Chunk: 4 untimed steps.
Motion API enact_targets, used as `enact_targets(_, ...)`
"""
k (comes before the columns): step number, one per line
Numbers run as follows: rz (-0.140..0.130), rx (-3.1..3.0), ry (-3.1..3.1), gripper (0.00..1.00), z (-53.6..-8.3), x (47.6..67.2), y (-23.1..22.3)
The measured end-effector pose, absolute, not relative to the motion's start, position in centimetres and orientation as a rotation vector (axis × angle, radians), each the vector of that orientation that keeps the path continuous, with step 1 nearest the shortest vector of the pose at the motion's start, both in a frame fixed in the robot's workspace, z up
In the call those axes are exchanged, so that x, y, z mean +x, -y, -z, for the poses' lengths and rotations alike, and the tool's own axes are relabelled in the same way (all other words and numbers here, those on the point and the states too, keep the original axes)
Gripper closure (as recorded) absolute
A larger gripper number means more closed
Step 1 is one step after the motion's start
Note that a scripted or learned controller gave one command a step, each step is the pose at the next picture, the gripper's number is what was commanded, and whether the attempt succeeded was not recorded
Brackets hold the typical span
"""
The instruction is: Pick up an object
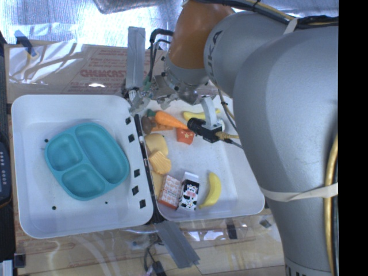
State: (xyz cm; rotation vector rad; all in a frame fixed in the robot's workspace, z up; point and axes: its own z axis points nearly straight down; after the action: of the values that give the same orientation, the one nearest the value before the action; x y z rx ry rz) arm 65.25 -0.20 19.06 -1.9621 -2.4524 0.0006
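The grey KUKA arm with its orange band [198, 30] reached in from the right and covered much of the right-hand shallow white bin [244, 203]. The left-hand shallow white bin [34, 211] held a teal plastic plate with three compartments [86, 160], lying flat and well apart from the arm.

The gripper [141, 99] sat at the far left corner of the right bin, close to the divider between the bins. Whether it was spread or pressed together could not be told, as the wrist hardware hid it.

Nothing appeared lifted. The orange toy carrot [168, 119] lay just beside the gripper, with a small red block [184, 136] near it and a yellow piece [192, 116] partly under the wrist. Nearer, pale yellow wafer-like pieces [158, 154], a small pinkish carton [170, 191], a cow-print milk carton [190, 194] and a yellow toy banana [211, 190] rested on the bin floor.

By this judgement the pick was not yet done: the approach seemed made, with the grasp and lift left.
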Motion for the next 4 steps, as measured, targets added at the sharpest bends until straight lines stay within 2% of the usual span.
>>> enact_targets(1, -0.004, -1.915, 2.49, 0.0, -19.1, 58.1, 6.0)
enact_targets(2, 0.0, -2.008, 2.42, 0.0, -24.1, 57.3, 7.8)
enact_targets(3, -0.01, -2.01, 2.406, 0.0, -15.5, 61.9, 9.7)
enact_targets(4, -0.008, -1.849, 2.535, 0.0, -8.9, 65.6, 11.2)
